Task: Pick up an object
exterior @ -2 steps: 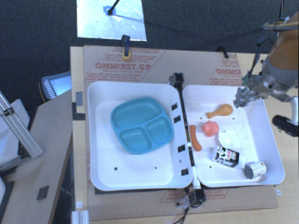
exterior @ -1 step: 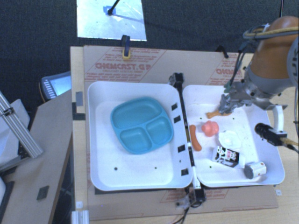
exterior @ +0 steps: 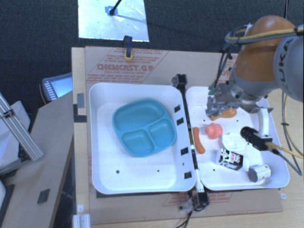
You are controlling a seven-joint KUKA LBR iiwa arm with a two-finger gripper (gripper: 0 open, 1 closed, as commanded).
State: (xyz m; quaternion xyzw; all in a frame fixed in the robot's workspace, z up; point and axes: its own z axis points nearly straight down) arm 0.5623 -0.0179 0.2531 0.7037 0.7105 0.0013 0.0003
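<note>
Orange plastic, a small elongated piece (exterior: 230,112), lies in the upper part of the right bin (exterior: 209,175), and the gripper (exterior: 216,107) stands directly over its left end. The piece pokes out toward the view's right from under the metal, so its long axis appears to run roughly across the picture. It is the thing nearest the tool, and the likeliest target for the pick.

Whether the gripper is spread, closed or clamped on the piece cannot be told: its tips are lost in a tangle of grey metal seen from above, and the covered end of the piece is hidden too (so its full length is a guess).

Just below it sits a pink ball (exterior: 213,130), with a red-orange sausage (exterior: 198,141) lying lengthwise beside the divider. Nearer the front are a white lump (exterior: 232,141), hard to identify, a black-and-white carton (exterior: 230,158) and a grey cylinder (exterior: 259,173). The arm (exterior: 266,51) reaches in from the right and cuts off the bin's far corner. The left bin (exterior: 105,167) holds a blue divided plate (exterior: 144,127), well apart from the action.
</note>
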